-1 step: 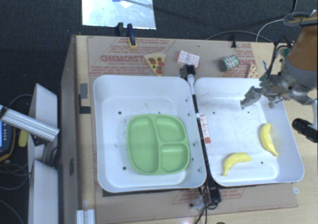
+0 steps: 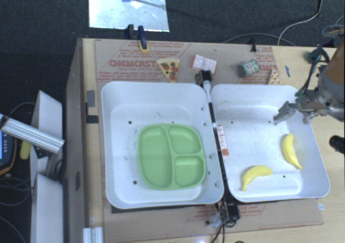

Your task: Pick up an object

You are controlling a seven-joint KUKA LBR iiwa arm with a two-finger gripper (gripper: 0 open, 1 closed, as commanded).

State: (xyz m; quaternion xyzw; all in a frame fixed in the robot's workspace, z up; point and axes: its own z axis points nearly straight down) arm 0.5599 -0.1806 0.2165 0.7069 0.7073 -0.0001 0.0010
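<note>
Banana target: we see two bananas in the right bin [image 2: 259, 102]; the upright banana [image 2: 290, 151] lies near the bin's right wall, the curved banana [image 2: 255, 174] near its front wall, the two apart.
Claw: the claw [image 2: 294, 111] hangs over the bin's back right part; whether its fingers are apart or together we cannot tell, and we see nothing in it.
Approach: we judge the upright banana the closer pick; we should centre over its middle and close across its narrow width.
Risk: the wall beside it may block one finger.
Left bin: the green plate [image 2: 172, 155] stays out of our path.

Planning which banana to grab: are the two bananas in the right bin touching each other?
Apart. The camera view shows bare white bin floor between the upright banana and the lower banana lying across the right bin.
</note>
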